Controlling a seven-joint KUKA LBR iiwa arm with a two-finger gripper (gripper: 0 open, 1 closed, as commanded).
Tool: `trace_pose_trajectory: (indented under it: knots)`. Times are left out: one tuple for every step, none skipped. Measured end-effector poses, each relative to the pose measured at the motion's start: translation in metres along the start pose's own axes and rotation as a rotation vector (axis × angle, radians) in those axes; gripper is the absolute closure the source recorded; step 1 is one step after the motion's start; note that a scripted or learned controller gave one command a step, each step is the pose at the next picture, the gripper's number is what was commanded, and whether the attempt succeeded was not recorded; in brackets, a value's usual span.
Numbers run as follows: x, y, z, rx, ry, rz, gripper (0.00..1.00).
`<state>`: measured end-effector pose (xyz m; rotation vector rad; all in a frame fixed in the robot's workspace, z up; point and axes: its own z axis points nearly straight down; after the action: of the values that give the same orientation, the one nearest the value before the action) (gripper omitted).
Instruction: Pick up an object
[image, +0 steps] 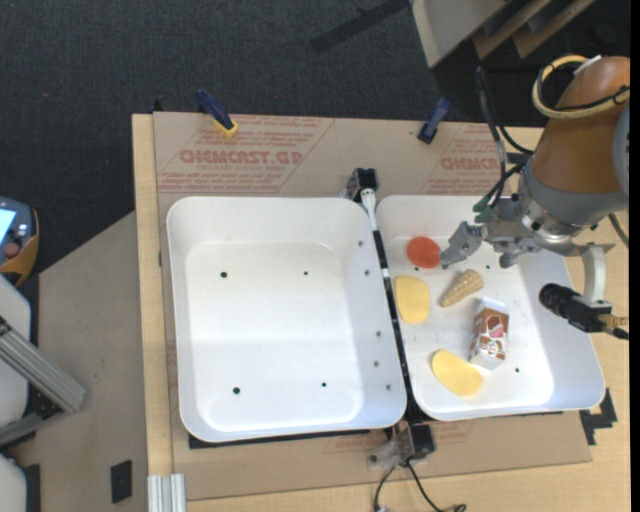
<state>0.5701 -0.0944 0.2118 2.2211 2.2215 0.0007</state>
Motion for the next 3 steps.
trace_pose_trajectory:
  knots:
    - [-0.049, 0.03, 0.112, 0.005, -0.001, 0.003, 0.0]
    - [-0.016, 0.082, 0.127, -0.005, -0.001, -0.004, 0.0]
    - [-0.018, 0.082, 0.113, -0.008, -0.001, -0.001, 1.0]
